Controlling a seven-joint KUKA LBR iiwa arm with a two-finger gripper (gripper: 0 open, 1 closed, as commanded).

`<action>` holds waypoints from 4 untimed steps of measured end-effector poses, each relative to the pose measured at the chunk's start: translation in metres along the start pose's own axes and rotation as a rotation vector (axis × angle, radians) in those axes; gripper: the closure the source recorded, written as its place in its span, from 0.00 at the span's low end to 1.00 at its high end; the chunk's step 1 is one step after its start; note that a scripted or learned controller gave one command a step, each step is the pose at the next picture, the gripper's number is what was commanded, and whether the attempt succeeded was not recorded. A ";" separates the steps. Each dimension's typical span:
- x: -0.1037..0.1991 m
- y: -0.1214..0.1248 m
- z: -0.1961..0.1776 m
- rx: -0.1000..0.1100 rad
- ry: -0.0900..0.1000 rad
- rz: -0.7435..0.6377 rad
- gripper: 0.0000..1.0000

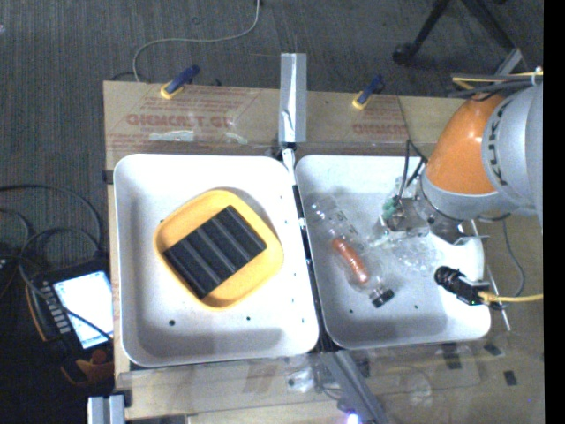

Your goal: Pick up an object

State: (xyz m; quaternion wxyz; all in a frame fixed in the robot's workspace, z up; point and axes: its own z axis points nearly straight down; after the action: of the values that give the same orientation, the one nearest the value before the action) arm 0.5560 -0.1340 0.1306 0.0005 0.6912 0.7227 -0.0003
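A yellow pad with a black ribbed centre [220, 246] lies tilted in the left bin [141, 184]. In the right bin [406, 325] a clear tube with an orange-brown core [350, 260] lies slantwise, and its dark end piece [381, 298] points to the front. A clear plastic piece [327, 212] rests behind the tube. My gripper [399, 217] is low over the right bin's back right part, just above a crumpled clear plastic item [413, 253]. The wrist hides much of the gripper.
The grey arm with its orange band [468, 153] covers the right bin's far right side. A black plug on a yellow cable [457, 283] hangs at the bin's right rim. A metal post [292, 95] stands behind the divide between the bins.
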 end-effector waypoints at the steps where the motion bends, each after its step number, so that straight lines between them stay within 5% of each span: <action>1: 0.000 0.000 0.000 0.000 0.000 0.000 0.00; 2: 0.021 -0.005 0.003 0.002 0.000 -0.079 0.00; 3: 0.033 0.041 0.007 -0.001 -0.001 -0.146 0.00; 4: 0.001 0.088 -0.033 0.000 -0.002 0.041 0.00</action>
State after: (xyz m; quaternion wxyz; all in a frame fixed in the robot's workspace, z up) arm 0.6435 -0.1287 0.1633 0.0012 0.7057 0.7085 -0.0011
